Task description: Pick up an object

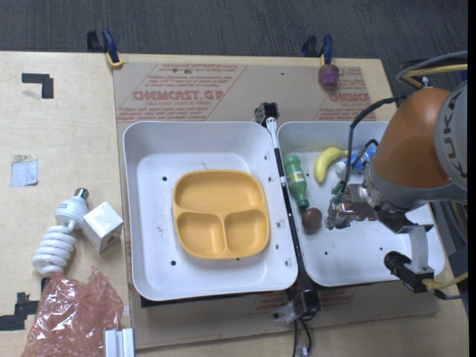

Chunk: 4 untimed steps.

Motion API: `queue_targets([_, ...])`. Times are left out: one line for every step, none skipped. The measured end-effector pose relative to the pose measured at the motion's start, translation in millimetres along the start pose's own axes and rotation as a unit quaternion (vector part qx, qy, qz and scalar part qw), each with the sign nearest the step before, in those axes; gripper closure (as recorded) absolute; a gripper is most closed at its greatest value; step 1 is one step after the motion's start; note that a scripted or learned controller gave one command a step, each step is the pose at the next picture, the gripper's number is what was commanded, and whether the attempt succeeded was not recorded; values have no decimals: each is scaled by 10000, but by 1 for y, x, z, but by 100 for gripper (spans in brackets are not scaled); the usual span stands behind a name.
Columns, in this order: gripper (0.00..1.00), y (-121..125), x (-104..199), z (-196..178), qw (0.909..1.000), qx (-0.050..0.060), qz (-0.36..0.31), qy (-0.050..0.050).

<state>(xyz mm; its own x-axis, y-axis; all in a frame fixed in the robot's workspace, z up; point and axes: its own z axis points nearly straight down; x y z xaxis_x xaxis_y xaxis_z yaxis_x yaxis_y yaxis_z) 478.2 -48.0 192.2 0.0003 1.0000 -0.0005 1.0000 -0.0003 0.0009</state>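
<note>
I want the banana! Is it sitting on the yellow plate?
No, the banana lies in the right bin beside a green bottle, while the yellow plate sits in the left bin.

spiral bulb (56,242) | white cube (103,225) | crumpled wrap, perhaps plastic (73,315)

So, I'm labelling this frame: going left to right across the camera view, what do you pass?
Bulb → white cube → yellow tray → green bottle → brown ball → banana → gripper.
</note>
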Motion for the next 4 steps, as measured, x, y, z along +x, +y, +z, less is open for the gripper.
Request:
queue_targets([100,-1,-8,0,10000,5,4,1])
queue_targets([100,0,-2,0,10000,0,-4,1])
queue_targets([100,0,-8,0,10000,3,2,1])
queue_targets([100,1,41,-24,10000,-7,-7,0])
